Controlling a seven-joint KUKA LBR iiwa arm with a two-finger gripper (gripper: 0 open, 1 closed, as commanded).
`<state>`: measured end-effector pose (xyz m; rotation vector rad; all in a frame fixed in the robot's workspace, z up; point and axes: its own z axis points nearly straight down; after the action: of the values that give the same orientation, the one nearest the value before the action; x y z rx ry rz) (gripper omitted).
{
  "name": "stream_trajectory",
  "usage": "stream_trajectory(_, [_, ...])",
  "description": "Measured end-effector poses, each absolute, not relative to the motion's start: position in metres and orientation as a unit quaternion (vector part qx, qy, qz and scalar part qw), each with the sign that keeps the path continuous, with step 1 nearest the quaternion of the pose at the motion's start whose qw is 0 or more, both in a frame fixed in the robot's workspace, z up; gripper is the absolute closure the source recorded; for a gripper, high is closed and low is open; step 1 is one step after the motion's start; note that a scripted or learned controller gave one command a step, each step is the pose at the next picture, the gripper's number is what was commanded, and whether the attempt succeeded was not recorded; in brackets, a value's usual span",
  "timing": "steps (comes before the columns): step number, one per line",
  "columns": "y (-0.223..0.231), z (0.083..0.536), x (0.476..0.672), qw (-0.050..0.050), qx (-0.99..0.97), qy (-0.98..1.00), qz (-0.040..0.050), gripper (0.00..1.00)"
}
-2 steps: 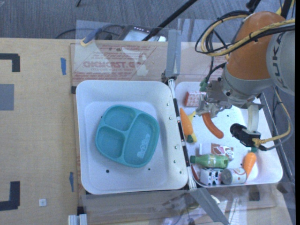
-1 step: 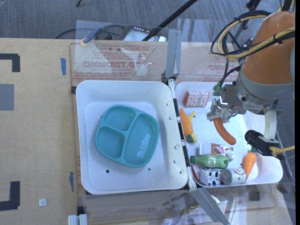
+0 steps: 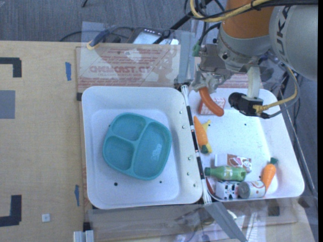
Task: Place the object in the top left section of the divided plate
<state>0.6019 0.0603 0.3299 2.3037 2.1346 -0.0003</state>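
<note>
I see the two-finger gripper (image 3: 208, 87) closed on an orange-red toy sausage (image 3: 212, 102), right of the teal three-section divided plate (image 3: 137, 145).

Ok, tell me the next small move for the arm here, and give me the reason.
Probably lift a little and carry the hot dog left over the rim between the bins. The gripper sits at the back of the right bin with the hot dog apparently at its tip, while the teal divided plate lies in the left bin, so the load has to cross before lowering.

Grey carpet floor (image 3: 45, 9) — tan bench top (image 3: 38, 135) with blue tape marks (image 3: 68, 70)
</note>
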Motion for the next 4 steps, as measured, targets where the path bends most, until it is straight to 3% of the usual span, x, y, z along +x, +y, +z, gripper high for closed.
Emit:
stream_trajectory(1, [0.144,0.252,0.600,-0.001,0.650,0.760,-0.0012,1.00])
stream_trajectory(2, [0.138,0.254,0.614,0.001,0.707,0.707,0.0003,1.00])
stream_trajectory(3, [0.206,0.229,0.572,-0.001,0.737,0.676,-0.0018,1.00])
stream_trajectory(4, [0.201,0.188,0.514,-0.001,0.709,0.705,-0.0016,1.00])
